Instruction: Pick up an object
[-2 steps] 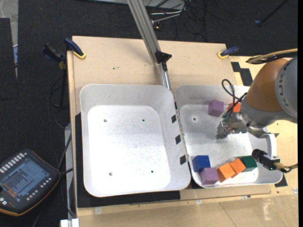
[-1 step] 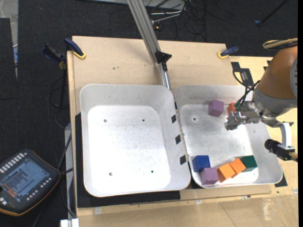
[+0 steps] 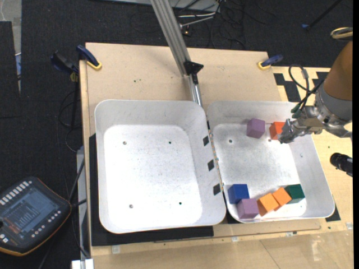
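Apparently mid-attempt, the gripper [image 3: 287, 134] sits low in the right bin [image 3: 314, 170] against the orange cube [image 3: 275, 129], nothing lifted yet, and its grip cannot be told.

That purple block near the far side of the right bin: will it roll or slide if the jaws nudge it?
The purple block looks cube-shaped with flat faces, so it would probably slide, not roll. It sits apart on the smooth right bin floor, so a push likely shifts it. It appears rigid, probably light.

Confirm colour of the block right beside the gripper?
Orange block, left of the gripper; camera view.
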`<state>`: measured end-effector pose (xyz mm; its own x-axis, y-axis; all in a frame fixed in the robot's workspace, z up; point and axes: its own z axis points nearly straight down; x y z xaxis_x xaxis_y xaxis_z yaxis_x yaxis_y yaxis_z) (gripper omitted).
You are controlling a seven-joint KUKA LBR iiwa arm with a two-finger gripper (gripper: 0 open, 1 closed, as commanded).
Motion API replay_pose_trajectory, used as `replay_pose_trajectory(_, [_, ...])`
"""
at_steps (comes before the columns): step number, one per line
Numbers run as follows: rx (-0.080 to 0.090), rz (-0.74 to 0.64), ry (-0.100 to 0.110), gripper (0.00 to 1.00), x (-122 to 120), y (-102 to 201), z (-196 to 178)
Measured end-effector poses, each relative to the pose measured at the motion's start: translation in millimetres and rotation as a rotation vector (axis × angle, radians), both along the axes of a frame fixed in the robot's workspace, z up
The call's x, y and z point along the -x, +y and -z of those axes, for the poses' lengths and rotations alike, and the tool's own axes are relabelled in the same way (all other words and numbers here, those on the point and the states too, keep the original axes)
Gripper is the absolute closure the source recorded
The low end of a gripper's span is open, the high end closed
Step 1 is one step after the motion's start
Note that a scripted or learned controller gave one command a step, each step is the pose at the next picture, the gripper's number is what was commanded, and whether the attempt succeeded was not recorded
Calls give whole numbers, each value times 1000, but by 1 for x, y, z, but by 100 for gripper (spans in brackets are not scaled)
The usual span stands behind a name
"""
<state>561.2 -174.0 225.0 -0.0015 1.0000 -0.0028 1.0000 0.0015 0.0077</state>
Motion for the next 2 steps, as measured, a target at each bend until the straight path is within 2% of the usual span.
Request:
replay_pose_trajectory(1, [-1,0,5,100,-1,0,-8])
replay_pose_trajectory(2, [-4,-7,5,100,-24,58,-3])
